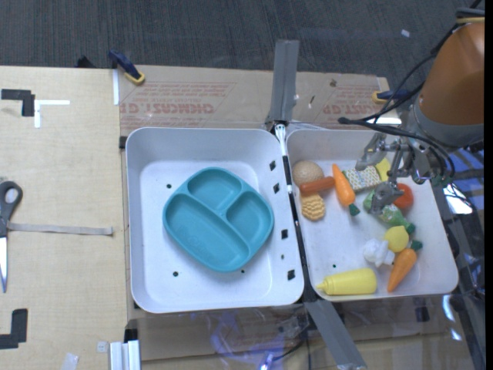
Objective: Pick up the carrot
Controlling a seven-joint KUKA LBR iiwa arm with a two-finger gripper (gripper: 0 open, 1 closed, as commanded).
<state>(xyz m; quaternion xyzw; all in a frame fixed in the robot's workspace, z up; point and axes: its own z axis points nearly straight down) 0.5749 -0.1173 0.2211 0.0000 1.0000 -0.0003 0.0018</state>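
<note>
Camera view, right bin [447, 284]: the carrot [401, 269], orange with a green top, lies tilted near the front right corner, just beside a yellow lemon [396, 238]. It is probably a light, stiff, smooth plastic toy, best taken across mid-body. The gripper [390, 189] hovers above the toys; its opening cannot be judged. Left bin: blue divided plate [218, 219].

I see two carrots, both in the right bin [323, 268]. Carrot A [343, 185]: slim, orange, w/ green stub at its lower end, lying flat on a slant near bin centre-top, upper tip twd the back wall. Carrot B [402, 267]: fatter, orange, dark green top, lying flat diag. at front-right corner, pointed tip down-left twd the front wall, green end up-right. Both untouched by me, well apart from each other.
</note>
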